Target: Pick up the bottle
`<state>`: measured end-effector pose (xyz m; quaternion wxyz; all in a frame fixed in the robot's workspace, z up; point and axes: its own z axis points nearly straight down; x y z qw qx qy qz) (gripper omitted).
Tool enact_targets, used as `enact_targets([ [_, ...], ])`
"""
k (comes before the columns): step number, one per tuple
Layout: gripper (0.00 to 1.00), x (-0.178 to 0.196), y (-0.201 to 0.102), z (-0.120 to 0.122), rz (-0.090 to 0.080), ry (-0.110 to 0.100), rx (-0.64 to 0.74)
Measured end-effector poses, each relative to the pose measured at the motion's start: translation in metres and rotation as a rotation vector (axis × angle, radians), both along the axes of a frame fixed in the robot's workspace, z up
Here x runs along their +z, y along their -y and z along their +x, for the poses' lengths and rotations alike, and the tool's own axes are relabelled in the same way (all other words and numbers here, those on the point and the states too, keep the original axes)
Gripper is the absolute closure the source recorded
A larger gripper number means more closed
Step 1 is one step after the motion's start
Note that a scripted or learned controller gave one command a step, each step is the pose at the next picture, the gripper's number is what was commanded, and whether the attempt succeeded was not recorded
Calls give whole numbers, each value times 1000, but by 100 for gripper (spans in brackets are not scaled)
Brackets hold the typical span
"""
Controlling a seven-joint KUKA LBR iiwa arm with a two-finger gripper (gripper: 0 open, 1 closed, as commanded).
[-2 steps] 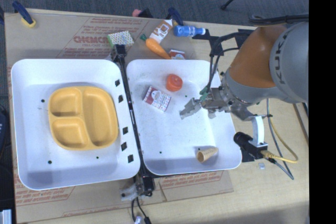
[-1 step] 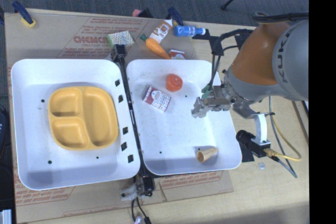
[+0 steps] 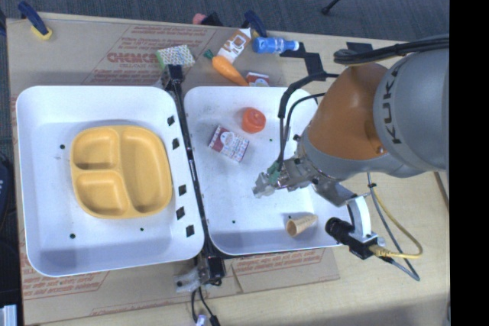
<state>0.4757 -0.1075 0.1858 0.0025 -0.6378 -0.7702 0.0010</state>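
Observation:
A small blue bottle [image 3: 273,46] with a clear cap lies on the cardboard behind the right bin [image 3: 229,237], outside it. Just left of it lies a white bottle [image 3: 234,45] with an orange label, tilted toward the bin's back rim. My gripper [image 3: 267,183] hangs low over the middle of the right bin's floor, well in front of both bottles and apart from them. The grey arm with its orange band [image 3: 348,122] covers the bin's right side. I see nothing held at the gripper's tip.
In the right bin lie a red-and-white packet [image 3: 228,143], an orange-red round lid [image 3: 254,119] and a tan cone [image 3: 300,224]. A carrot [image 3: 228,70] and a green sponge [image 3: 175,56] lie behind the bins. The left bin [image 3: 38,240] holds a yellow divided plate [image 3: 121,170].

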Motion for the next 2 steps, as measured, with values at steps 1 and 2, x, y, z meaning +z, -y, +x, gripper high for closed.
enact_targets([
  [1,100,84,-48,1,-2,6,335],
  [2,100,48,-104,1,1,2,606],
])
